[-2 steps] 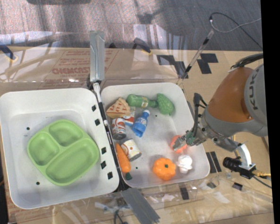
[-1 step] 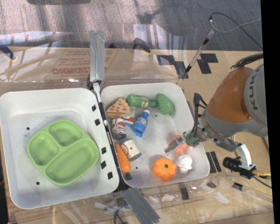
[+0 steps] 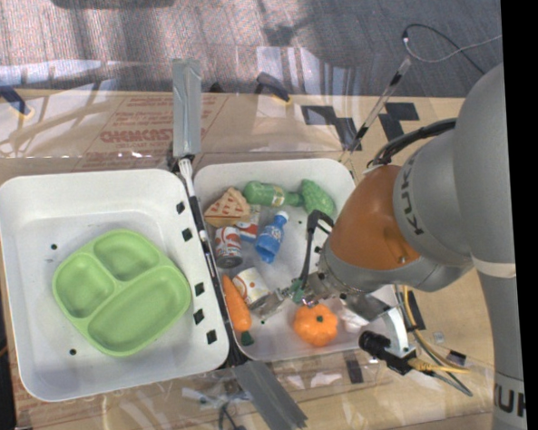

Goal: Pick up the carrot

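Table (image 3: 82,130) was covered with brown cardboard printed "CHEMCAST", carrying two white bins. Carrot (image 3: 236,304) lay in the right bin (image 3: 334,169) against its left wall, long axis along that wall, by the near-left corner. Gripper (image 3: 288,296) hovered just right of it; fingers' state could not be told.

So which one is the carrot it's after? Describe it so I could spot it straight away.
Look in the right-hand white bin, the one crowded with toy food. Follow its left wall towards the near corner: the carrot lies there lengthwise along that wall, next to a small white cup. It is long, thin and orange with a green tip, unlike the round orange pumpkin nearby.
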`<state>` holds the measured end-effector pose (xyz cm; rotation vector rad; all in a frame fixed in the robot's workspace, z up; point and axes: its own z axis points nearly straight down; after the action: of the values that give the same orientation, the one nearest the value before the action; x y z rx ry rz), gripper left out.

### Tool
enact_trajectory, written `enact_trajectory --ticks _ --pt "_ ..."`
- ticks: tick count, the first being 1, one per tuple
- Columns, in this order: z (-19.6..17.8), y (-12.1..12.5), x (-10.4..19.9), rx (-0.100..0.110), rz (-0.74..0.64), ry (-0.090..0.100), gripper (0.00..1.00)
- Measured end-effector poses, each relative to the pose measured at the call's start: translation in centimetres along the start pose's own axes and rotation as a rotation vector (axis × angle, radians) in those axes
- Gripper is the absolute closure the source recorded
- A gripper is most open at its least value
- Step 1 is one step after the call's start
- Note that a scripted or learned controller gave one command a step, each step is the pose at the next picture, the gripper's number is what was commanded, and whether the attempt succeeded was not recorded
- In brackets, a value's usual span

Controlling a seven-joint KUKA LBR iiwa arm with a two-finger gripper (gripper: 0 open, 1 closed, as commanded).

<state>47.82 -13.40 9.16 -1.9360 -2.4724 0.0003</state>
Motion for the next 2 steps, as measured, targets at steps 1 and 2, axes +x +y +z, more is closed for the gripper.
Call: enact_trajectory --ticks 1,2 --pt "-6.1 -1.0 -7.1 0.000 0.140 -0.001 0.00" --pt "0.0 -0.6 -2.1 0.000 0.108 0.000 0.00"
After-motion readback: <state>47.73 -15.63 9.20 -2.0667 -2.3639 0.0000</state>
